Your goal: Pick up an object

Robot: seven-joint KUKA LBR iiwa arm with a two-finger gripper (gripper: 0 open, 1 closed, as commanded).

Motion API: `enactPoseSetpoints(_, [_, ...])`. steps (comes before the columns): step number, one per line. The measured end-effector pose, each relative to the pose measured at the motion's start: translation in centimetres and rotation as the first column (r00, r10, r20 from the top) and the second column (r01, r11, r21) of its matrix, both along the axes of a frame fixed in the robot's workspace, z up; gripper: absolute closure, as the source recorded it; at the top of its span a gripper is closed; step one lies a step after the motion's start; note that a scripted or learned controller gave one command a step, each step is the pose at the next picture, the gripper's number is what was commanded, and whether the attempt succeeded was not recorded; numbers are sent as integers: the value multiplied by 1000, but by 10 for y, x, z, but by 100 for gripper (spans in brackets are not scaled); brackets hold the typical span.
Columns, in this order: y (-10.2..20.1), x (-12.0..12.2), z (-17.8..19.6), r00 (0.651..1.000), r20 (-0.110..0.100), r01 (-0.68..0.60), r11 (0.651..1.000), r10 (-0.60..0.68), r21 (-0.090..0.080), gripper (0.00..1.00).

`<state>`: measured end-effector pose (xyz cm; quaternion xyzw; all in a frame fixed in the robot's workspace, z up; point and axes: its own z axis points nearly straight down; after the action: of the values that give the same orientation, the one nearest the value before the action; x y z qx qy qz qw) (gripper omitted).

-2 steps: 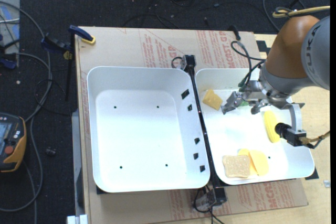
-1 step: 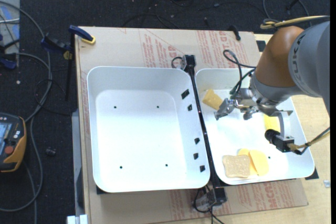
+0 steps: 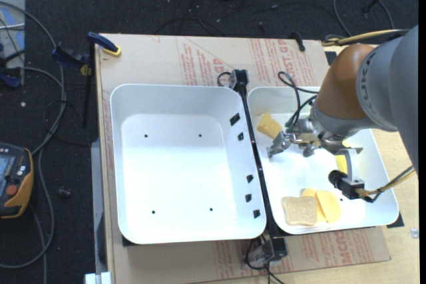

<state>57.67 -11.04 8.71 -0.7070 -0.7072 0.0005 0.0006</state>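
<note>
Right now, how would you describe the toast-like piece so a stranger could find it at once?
Look at the right bin, the one the arm reaches into. Along its near edge lies the bread slice, tan and square. It touches the yellow pieces beside it, but it alone is pale brown with a crumbly surface.

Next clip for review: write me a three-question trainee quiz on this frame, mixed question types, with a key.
1. True or false: the gripper is over the left bin.
2. Multiple choice: the slice of bread lies
A. at the far edge of the right bin
B. at the near edge of the right bin, beside a yellow block
C. on the cardboard outside the bins
3. Fill in: the yellow wedge near the gripper lies close to the ____ between the two bins.

Key
1. False: it is over the right bin.
2. B
3. divider
</note>
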Motion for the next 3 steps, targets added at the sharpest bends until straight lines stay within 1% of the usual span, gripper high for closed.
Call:
enactPoseSetpoints(1, [0, 1, 12, 1000, 3, 1, 1000, -1, -1, 100])
enactPoseSetpoints(3, [2, 7, 137, 1000, 7, 0, 1000, 0, -1, 100])
